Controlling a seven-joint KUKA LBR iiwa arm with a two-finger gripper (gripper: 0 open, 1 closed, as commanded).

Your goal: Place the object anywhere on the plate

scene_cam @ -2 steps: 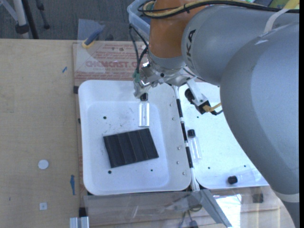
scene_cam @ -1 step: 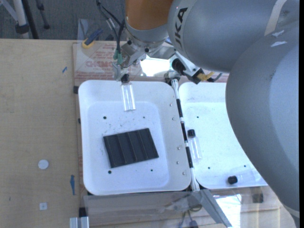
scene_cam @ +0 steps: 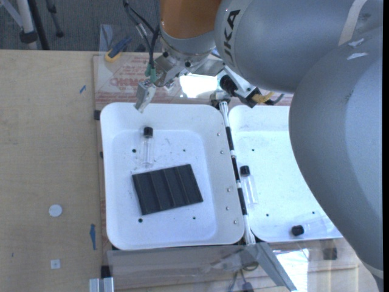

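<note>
Arm: the grey KUKA arm comes in from 3 o'clock and covers most of the upper right; its orange band sits at 12 o'clock above the wrist.
Jaws: the gripper [scene_cam: 144,96] hangs over the rim of the left bin [scene_cam: 115,181] at about 11 o'clock of that bin; one thin metal finger [scene_cam: 143,97] slants down to the left. I cannot tell whether the jaws are open or closed, and nothing shows between them.
Object: a small clear vial with a black cap [scene_cam: 147,145] lies flat on the left bin's floor, near 12 o'clock of the bin's middle, cap end toward the top, below the gripper and apart from it.
Plate: a dark ribbed rectangular plate [scene_cam: 167,189] lies tilted in the same bin, at 5 o'clock from the vial, near but not touching it.
Right bin: the right bin [scene_cam: 273,163] carries a second clear vial [scene_cam: 247,184] near its left wall and a small black cap [scene_cam: 296,230] at its 6 o'clock.
Desk: the tan desk [scene_cam: 42,151] spreads to 9 o'clock.
Progress: by my reading, nothing is done yet; the vial is not on the plate and appears ungrasped. Descent, grasp, carry and release all remain.
</note>
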